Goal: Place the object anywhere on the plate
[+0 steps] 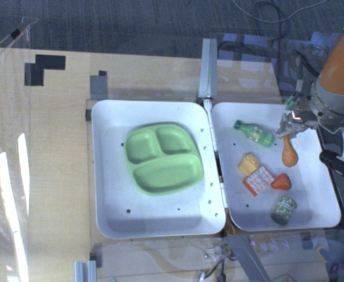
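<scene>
Drumstick [289, 152], orange-brown, lies in the right bin [330, 213] just below the hand [290, 126]; whether the hand is clenched or released I cannot tell. Grasping seems the step in hand; next comes lifting it across to the green divided plate [162, 158] in the left bin [107, 175].

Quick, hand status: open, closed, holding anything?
Hand: cannot be told from this view. It hovers in the right bin, just above the orange drumstick-shaped toy; nothing visibly held.
</scene>
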